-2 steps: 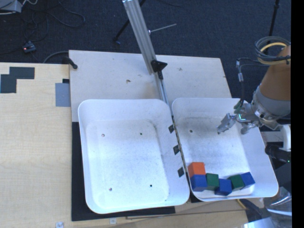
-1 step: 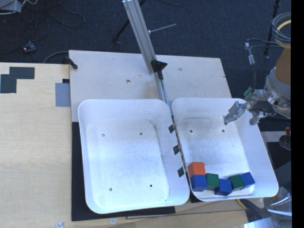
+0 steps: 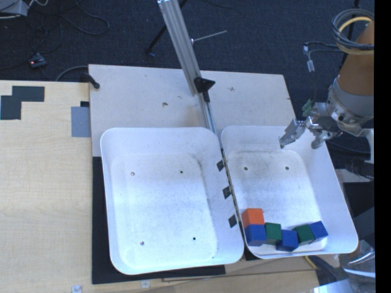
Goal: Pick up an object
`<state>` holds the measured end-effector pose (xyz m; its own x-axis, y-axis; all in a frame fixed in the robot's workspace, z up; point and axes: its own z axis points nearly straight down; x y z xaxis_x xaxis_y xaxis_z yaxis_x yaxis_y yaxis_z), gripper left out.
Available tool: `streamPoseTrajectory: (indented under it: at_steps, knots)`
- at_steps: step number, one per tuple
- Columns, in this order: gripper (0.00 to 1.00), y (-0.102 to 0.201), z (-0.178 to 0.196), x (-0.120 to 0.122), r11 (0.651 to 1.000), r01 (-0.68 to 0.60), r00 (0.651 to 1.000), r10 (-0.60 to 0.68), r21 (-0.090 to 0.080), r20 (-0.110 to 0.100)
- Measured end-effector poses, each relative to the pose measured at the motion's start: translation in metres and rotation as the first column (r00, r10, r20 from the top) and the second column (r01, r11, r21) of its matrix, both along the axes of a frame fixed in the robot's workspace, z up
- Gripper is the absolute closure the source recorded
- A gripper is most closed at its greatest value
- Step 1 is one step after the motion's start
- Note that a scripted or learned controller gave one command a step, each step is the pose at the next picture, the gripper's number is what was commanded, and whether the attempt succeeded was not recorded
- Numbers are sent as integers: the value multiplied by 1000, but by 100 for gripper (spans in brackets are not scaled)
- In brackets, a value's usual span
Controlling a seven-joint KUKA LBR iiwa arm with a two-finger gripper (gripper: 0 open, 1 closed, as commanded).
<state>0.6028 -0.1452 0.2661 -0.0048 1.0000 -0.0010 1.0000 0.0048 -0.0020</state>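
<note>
The end effector [image 3: 303, 133] hangs above the far right corner of the right bin [image 3: 333, 182], at the end of the grey arm [image 3: 354, 96] that enters from the right. Two grey fingers [image 3: 289, 136] point down and to the left with a visible gap between them and nothing in that gap, so the end effector is open and carries no load.

The candidate things lie well apart from it, in a row along the near wall of the same bin. From left to right: an orange block [image 3: 253, 216] resting against a blue block [image 3: 256, 234]; a green block [image 3: 273, 231]; a second blue block [image 3: 288, 239]; a second green block [image 3: 304, 232]; a third blue block [image 3: 317, 229]. Most appear to touch their neighbours. The left bin [image 3: 116, 163] sits beside the right one on the worktop [image 3: 43, 182].

Recommended procedure, as a judgement:
1. Travel toward the near wall before descending.
2. Select an end block. The third blue block has free space on its right side; the orange block has free space on its far side.
3. Align the fingers so that each enters free space, not a seam between blocks.
4. Keep clear of the sloped bin wall during descent.

Risk: a finger landing on a neighbour will push the row instead of gripping.
</note>
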Motion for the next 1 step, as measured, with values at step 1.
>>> streamPoseTrajectory:
  at_steps: [1]
  knots:
    - [0, -34, -17, 24, 1000, 6, 1000, -6, -1, 1]
